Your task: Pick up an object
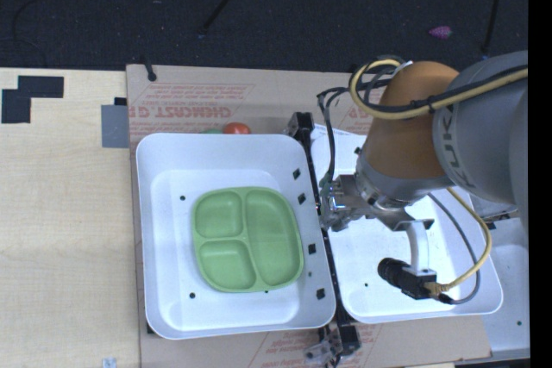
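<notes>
A light green divided plate (247,238) lies flat in the middle of the left white bin (164,159). The arm's orange-banded wrist (410,129) hangs over the right white bin (371,306). My gripper (335,207) is low at that bin's left wall, close to the divider between the bins. It sits right of the plate and apart from it. The wrist body hides much of the right bin's floor. I see nothing between the gripper's tips.
A small red-orange object (235,129) peeks out behind the left bin's far rim, with a bit of green beside it. A black fitting (405,277) on a yellow cable hangs over the right bin's near side. Cardboard (216,103) lies beneath both bins.
</notes>
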`<state>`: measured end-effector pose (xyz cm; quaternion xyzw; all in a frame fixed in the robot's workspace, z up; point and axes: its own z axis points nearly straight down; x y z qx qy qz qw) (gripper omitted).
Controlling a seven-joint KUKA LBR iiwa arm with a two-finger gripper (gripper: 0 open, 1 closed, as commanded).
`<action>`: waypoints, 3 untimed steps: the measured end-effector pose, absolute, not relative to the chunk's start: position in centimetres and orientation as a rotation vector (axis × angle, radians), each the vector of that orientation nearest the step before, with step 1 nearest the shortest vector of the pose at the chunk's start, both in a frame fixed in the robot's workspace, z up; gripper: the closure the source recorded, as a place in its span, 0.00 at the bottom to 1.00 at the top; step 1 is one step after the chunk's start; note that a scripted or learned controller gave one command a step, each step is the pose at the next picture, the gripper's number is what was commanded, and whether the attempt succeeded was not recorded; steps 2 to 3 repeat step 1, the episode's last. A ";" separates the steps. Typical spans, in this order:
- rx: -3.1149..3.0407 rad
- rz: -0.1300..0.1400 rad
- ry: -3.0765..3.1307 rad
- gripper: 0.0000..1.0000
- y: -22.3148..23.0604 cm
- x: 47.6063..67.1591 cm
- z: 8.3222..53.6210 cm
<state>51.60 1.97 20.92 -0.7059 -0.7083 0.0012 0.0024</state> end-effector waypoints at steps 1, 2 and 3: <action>-2.214 0.001 -2.225 1.00 7.2 52.5 22.6; -2.214 0.001 -2.225 1.00 7.2 52.5 22.6; -2.214 0.001 -2.225 1.00 7.2 52.5 22.6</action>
